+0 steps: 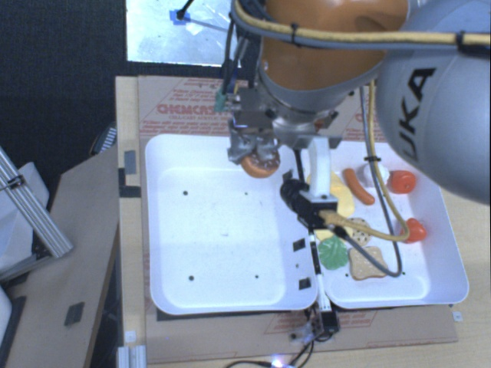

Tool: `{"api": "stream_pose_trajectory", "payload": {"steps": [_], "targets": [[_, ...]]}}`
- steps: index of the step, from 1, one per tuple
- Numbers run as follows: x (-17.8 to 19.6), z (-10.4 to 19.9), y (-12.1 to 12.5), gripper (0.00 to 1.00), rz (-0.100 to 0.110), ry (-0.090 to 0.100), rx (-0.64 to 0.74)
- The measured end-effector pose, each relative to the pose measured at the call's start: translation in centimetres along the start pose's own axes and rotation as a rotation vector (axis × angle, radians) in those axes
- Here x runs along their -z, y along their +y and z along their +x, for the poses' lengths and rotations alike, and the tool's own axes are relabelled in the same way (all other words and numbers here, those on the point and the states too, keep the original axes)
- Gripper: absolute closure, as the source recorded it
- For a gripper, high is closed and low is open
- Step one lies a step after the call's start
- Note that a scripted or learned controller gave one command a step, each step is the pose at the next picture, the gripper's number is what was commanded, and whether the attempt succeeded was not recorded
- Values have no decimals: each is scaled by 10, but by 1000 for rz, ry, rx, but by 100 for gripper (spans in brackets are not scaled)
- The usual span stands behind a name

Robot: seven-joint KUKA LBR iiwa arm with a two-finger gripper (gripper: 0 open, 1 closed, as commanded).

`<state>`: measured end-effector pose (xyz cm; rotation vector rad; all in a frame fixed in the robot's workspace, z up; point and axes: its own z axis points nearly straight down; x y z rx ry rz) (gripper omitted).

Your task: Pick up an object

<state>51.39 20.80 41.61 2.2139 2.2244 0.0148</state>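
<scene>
The big grey arm segment at the upper right carries black capital letters, "KA" readable, the rest cut off by the orange band. The tan cardboard sheet under the bins bears faded red print along its far edge, too blurred to read.

The arm is cut off by the top and right edges and hides the far part of the right bin. The gripper's fingers are too blurred to read.
</scene>
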Motion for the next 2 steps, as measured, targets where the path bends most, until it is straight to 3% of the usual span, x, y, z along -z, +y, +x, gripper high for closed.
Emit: {"api": "stream_pose_trajectory", "payload": {"steps": [1, 2], "targets": [[-74, 1, -7, 100, 10, -5, -3], [-41, -28, -20, 100, 6, -3, -4]]}}
